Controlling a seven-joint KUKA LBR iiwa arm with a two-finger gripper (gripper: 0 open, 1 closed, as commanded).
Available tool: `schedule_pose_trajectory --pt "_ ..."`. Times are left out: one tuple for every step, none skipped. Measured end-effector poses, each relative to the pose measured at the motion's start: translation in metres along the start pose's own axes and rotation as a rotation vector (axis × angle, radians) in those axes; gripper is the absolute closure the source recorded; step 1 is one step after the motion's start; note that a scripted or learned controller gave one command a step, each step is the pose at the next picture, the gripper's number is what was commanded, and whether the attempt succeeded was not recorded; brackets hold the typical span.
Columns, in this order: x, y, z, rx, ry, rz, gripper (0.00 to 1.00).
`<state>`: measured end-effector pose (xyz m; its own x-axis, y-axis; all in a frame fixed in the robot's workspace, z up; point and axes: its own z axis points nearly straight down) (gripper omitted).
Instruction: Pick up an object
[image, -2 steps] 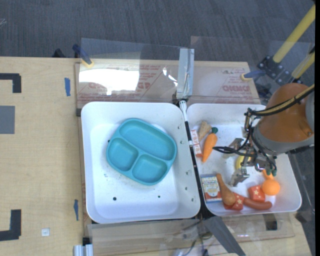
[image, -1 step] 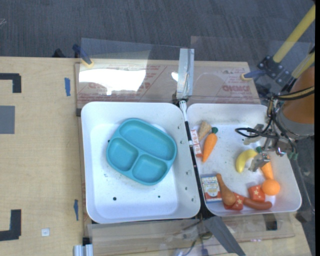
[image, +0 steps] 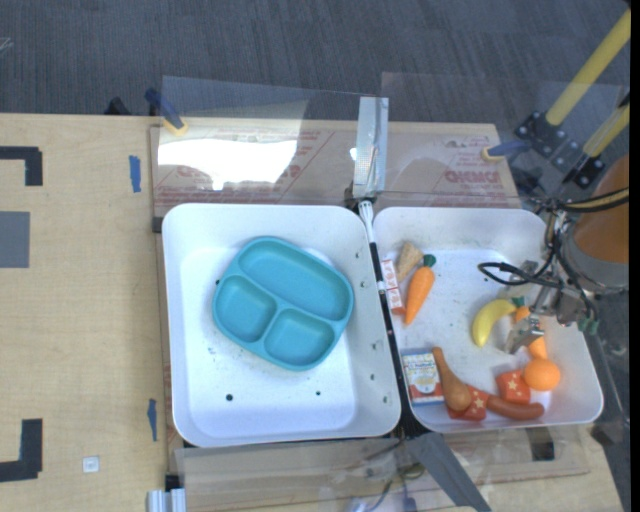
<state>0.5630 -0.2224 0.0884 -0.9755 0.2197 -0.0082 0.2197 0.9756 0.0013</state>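
Nearby, curved yellow banana (image: 491, 322)

the left bin (image: 190, 400) has open floor around the blue plate (image: 283, 302), mostly toward six o'clock. the right bin (image: 455, 225) is crowded from three to six o'clock by the banana (image: 489, 322), orange (image: 541, 375) and sausage (image: 515, 408), freer at twelve.

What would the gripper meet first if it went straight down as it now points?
Probably the orange, just beneath the gripper, with the banana close beside; depth is hard to judge from above.

Red print on the clear panels (image: 230, 170) is too blurred to read
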Motion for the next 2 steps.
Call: schedule_pose_trajectory --pt "-0.014 0.112 0.000 -0.005 -0.006 0.015 0.00" --pt "0.036 0.117 -0.002 0.001 -0.004 0.043 0.00"
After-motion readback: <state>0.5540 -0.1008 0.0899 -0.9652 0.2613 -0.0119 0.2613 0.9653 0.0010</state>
